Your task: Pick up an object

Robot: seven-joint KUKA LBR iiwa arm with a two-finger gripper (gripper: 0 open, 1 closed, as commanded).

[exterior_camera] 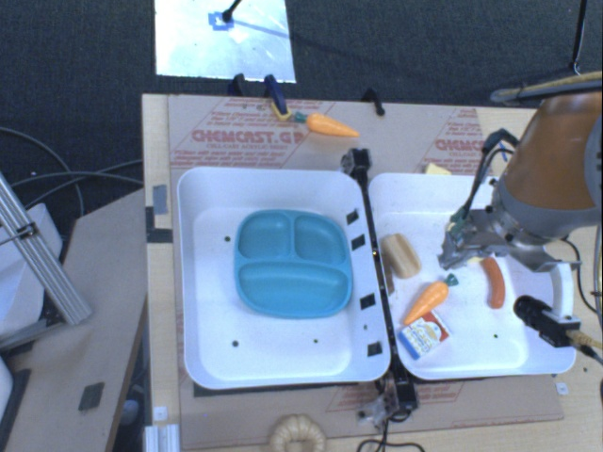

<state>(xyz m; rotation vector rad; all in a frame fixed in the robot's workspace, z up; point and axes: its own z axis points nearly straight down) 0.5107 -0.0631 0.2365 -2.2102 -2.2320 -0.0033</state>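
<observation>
With the hand (452, 255) poised in the right white bin (471, 361), grip state undeterminable, lower straight onto the orange toy carrot (426, 301) just below it, avoiding the red sausage (494, 282).

- Your arm (556, 172) comes in from the right edge — its orange band sits up top, with the grey wrist below it.
- The wrist slants down and to the left.
- Your gripper (453, 257) hangs at the low left end of the wrist, pointing downward — its tips are too dark and small to read.
</observation>
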